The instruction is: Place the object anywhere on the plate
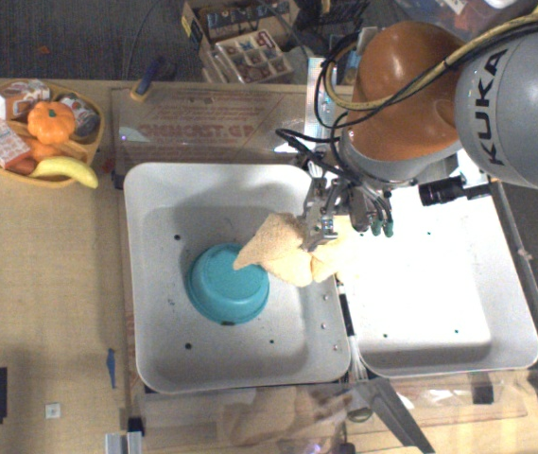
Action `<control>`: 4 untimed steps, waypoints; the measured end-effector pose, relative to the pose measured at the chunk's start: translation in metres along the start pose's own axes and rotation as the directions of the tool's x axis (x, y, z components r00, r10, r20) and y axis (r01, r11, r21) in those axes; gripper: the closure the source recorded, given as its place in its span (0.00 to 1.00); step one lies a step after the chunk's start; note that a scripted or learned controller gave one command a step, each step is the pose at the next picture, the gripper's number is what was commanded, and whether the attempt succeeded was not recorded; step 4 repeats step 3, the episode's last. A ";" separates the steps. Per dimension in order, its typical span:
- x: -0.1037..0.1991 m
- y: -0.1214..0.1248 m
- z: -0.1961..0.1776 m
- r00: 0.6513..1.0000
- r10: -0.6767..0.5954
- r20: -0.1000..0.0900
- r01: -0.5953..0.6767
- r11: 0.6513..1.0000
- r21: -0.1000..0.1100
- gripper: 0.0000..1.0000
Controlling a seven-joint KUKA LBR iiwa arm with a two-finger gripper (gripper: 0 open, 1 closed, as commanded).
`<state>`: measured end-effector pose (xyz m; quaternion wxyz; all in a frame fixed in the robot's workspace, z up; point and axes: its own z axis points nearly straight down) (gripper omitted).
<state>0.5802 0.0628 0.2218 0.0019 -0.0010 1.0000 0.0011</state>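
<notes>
1 object: pale yellow cloth, left bin, its corner overlapping the teal plate.
Handling: judged soft, light, floppy.
Hold: upper right edge.
Gripper: clenched on that edge.

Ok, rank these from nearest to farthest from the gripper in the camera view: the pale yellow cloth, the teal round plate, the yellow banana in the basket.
1. The pale yellow cloth, right at the gripper, by the left bin's right wall.
2. The teal round plate, lower left of the gripper, on the left bin's floor.
3. The yellow banana, far left, in the basket outside the bins.
</notes>
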 end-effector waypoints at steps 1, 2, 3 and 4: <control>0.025 0.051 -0.010 1.000 -0.002 -0.001 0.002 1.000 0.000 1.00; 0.052 0.092 -0.017 1.000 0.000 -0.002 0.000 1.000 0.000 1.00; 0.052 0.092 -0.017 1.000 0.001 -0.001 -0.001 1.000 0.000 0.00; 0.052 0.092 -0.017 1.000 0.001 -0.001 -0.001 1.000 0.000 0.00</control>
